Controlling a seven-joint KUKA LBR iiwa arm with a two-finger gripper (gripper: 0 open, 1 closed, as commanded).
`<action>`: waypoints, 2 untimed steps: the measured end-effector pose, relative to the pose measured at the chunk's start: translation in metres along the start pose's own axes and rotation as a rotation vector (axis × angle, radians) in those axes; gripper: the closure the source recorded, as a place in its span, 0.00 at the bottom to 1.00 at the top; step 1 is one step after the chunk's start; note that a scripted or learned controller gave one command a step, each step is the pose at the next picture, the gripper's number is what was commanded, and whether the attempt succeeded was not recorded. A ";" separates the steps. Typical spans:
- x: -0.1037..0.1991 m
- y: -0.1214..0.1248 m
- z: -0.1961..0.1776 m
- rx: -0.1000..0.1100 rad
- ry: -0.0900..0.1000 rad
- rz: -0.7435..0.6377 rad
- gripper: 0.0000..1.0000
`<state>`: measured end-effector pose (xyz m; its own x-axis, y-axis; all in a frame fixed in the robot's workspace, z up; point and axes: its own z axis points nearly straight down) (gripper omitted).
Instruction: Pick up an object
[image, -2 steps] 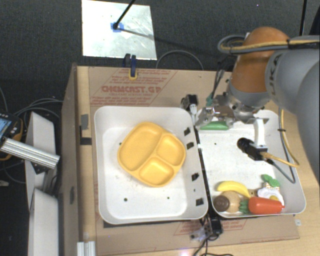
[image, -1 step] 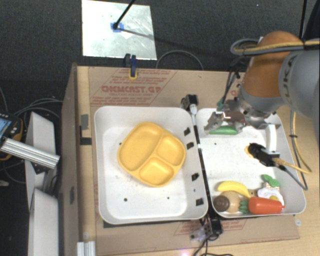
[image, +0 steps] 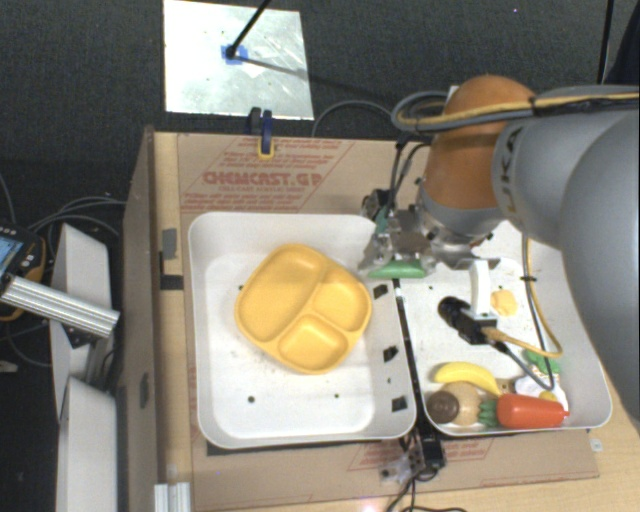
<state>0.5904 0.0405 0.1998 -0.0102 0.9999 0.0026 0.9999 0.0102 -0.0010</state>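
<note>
- Gripper (image: 398, 262) at frame centre-right, over the divider between the bins; fingers look clamped on a green object (image: 396, 269), though partly hidden.
- Yellow divided plate (image: 303, 307) in left bin (image: 225, 400).
- Banana (image: 466, 375), carrot (image: 530, 411) lower right.

Dark carpet floor (image: 80, 90) surrounds the cardboard-topped bench (image: 280, 170).
</note>
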 end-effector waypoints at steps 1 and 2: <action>-0.053 -0.041 -0.016 0.000 -0.004 0.014 1.00; -0.048 -0.016 -0.031 -0.006 -0.002 0.006 1.00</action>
